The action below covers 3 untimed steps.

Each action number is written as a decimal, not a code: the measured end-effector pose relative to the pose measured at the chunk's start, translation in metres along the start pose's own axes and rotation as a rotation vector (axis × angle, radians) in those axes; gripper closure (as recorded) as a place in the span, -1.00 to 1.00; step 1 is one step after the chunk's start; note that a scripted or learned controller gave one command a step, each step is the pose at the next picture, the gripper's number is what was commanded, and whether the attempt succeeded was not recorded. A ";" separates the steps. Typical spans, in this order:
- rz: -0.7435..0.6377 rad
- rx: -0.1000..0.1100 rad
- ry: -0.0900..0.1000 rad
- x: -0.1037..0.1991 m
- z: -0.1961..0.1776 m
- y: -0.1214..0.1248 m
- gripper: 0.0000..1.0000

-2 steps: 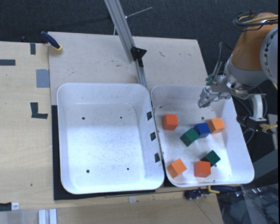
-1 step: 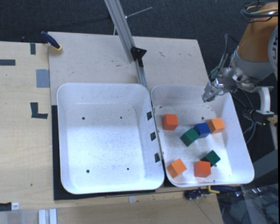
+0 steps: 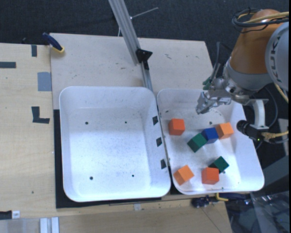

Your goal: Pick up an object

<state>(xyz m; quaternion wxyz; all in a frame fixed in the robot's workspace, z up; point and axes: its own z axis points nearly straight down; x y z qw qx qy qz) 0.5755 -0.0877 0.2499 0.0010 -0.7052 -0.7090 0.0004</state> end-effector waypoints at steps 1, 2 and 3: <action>-0.002 0.000 0.001 0.050 -0.003 -0.008 1.00; -0.002 0.001 0.001 0.103 -0.007 -0.021 1.00; 0.000 0.002 0.000 0.143 0.001 -0.045 1.00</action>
